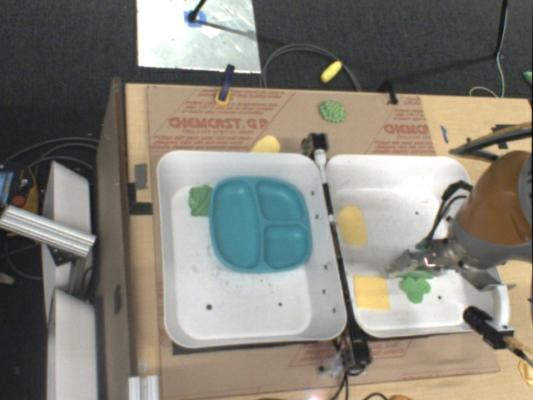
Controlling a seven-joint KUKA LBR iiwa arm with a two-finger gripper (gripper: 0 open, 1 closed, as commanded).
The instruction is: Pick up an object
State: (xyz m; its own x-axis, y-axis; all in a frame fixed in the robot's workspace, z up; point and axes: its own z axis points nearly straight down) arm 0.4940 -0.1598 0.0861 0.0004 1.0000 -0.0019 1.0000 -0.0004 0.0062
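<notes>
Yellow square (371,292) beside green piece (415,287)

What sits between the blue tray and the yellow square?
In the camera view, the divider where the two white bins meet lies between the blue tray and the yellow square; otherwise only bare white bin floor.

foil sheet (197,22) on dark floor | yellow piece (331,72) beyond bench | cables (50,152) at left
</notes>
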